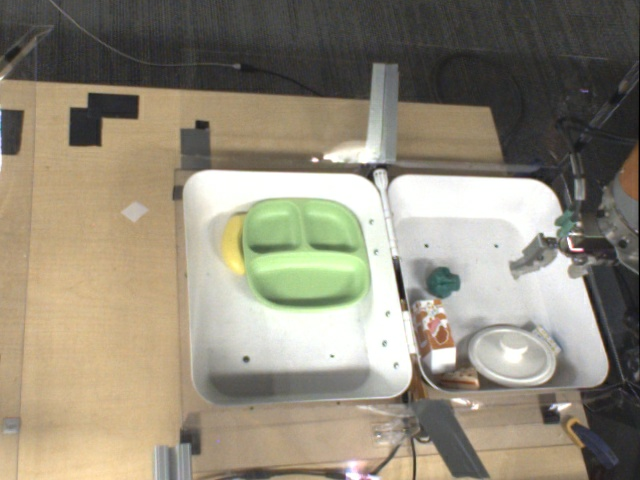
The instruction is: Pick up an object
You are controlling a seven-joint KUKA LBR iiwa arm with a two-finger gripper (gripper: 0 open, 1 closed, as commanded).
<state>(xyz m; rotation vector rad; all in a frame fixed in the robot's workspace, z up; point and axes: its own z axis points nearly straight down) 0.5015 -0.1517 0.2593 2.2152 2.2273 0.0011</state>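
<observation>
Desk: light wood, bearing two shallow white bins side by side.
Left bin: holds a green divided tray, with a yellow object tucked partly under the tray's left edge.
Right bin: holds a small teal object near its left wall, a red-and-white carton just below it against that wall, and a white lidded bowl by the front rim.
Candidates for picking: the teal object, carton and bowl all lie loose; none is lifted.
Gripper: over the right side of the right bin, well apart from all three things.
Fingers: too small and blurred to judge how far open; nothing can be seen between them, and they appear to touch no object.
Risk, carton: it lies tight to the bin wall, so a finger may jam on the wall or slide off.
Risk, bowl: wide and smooth-domed, likely too broad for the span; a closing grip could skid off.
Risk, teal object: small and rounded; a slight offset may nudge it aside.
Risk, empty descent: from its present position a straight drop would likely meet bare bin floor.
</observation>
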